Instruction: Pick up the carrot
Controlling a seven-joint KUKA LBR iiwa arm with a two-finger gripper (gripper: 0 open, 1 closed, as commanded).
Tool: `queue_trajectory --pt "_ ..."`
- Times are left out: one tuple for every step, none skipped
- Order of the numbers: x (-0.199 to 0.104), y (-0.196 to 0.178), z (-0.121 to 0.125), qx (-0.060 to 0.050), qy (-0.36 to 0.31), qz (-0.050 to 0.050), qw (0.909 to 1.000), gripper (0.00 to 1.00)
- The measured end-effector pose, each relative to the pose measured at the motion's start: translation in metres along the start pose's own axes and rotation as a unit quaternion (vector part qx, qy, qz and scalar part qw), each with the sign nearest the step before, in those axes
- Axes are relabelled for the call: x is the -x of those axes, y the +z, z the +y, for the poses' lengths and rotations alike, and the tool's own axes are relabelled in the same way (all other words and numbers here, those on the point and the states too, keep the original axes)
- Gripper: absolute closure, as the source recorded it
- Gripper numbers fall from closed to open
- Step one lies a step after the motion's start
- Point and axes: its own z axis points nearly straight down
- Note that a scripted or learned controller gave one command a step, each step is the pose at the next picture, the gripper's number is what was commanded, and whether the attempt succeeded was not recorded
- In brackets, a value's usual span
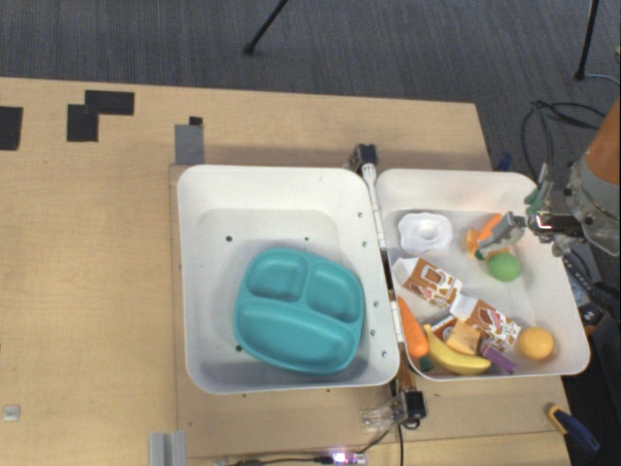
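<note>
Gripper [533, 223] located over upper right part of right-hand shallow white bin [553, 357]; finger position cannot be told. Long orange carrot [414, 331] found well to the lower left of gripper, lying against left wall of same bin, tip pointing up along the wall. Yellow banana [453, 358] touching carrot on its right side. Small orange-and-grey object [487, 233] and green ball [504, 266] just beside gripper, left and below-left. White round cup [424, 230] further left. Brown-and-white printed cartons [431, 282] between gripper and carrot. Orange round fruit [536, 343] below gripper. Teal sectioned plastic plate [299, 309] in left-hand white bin [209, 260], far left, on light wooden table [87, 289].
</note>
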Motion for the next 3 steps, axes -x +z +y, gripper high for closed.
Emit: queue_trajectory --pt "0.002 0.138 0.027 0.007 -0.069 -0.002 0.9976 0.00" --pt "0.017 0.175 0.089 0.001 -0.093 0.000 0.9956 0.00" --pt "0.019 0.163 0.090 0.001 -0.092 -0.002 0.9957 1.00"
